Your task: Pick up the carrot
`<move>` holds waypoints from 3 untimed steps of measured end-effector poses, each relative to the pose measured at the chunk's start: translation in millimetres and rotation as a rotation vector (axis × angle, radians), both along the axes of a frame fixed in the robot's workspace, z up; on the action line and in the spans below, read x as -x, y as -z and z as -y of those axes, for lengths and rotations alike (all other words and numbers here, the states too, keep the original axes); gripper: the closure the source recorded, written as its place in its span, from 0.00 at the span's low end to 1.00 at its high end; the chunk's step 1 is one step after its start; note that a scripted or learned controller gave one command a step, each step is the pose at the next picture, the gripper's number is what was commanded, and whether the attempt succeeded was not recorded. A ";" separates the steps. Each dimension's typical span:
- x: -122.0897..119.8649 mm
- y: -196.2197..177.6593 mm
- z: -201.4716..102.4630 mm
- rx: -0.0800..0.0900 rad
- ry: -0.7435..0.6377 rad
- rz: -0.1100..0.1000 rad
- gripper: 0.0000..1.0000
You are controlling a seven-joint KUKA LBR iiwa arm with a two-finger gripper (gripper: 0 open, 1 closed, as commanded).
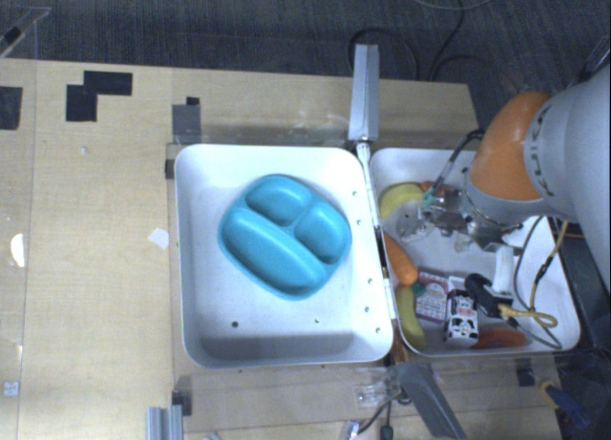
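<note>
The carrot (400, 261) is a short orange piece lying along the left wall of the right bin (569, 325). My gripper (427, 221) hangs low over the upper left part of that bin, just up and to the right of the carrot's top end. The grey arm and its orange band (504, 156) reach in from the right and hide the back of the bin.
A yellow-green fruit (400, 199) lies beside the gripper. A banana (410, 317), small printed boxes (461, 320) and a red item (498, 338) crowd the bin's front. The left bin (196, 238) holds a blue divided plate (284, 234). Cables (523, 281) trail at the right.
</note>
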State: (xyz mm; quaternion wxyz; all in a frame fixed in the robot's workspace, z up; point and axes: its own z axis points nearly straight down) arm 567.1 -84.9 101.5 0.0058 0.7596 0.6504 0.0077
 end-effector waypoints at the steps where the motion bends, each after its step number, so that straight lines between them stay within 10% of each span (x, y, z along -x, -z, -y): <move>1: 18.6 12.1 6.5 0.000 0.048 -0.005 0.00; 2: 42.6 12.0 17.9 0.001 0.030 -0.004 0.00; 3: -7.1 12.8 42.6 0.001 0.128 -0.007 0.00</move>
